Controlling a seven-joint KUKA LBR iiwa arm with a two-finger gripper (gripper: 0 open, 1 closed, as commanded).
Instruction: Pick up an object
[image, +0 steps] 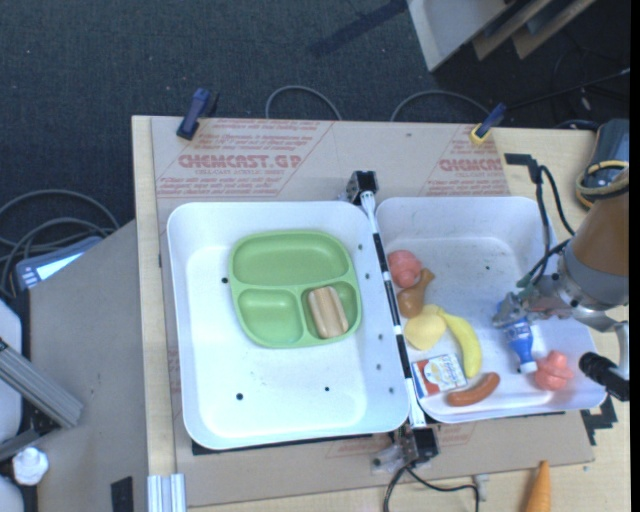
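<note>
Reaching in from the right, the arm (600, 250) hangs over the right bin (470, 215), w/ the jaws (515, 318) low near the bin's right side. Can't tell if the jaws are spread or pressed together; too small and blurred. Just below them lies a blue-and-white tube (521, 345), tip close to the jaws, contact unclear. Beside the tube, right, a pink-orange toy (551, 371) near the bin's front right corner.

Rest of right bin, along its left side: pink peach (404, 267) at top, brown piece (416, 293) touching just below it, yellow lemon-like fruit (424, 328) against a banana (463, 343), then a small red-and-white packet (443, 373) and a sausage (472, 390) at the front edge.

Left bin (200, 330) holds a green divided tray (292, 287), upright and flat; a bread roll (326, 311) sits in its lower right compartment. Both bins rest side by side on the tabletop (150, 200), which is covered w/ printed cardboard.
</note>
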